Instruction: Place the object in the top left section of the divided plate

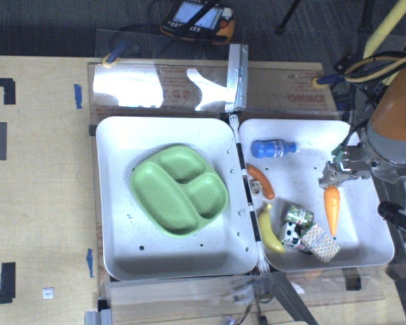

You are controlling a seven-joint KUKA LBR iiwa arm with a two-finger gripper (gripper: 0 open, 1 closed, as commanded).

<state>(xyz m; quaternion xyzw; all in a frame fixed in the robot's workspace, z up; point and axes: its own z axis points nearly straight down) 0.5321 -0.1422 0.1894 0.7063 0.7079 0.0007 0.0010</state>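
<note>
While end effector [335, 179] grips one carrot [332, 210], one green divided plate [179, 189] sits apart.

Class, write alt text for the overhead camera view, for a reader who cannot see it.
A robot gripper hangs over the right bin just above a carrot, among a blue bottle, sausage, banana, can and patterned box. A green divided plate sits in the left bin.
</note>
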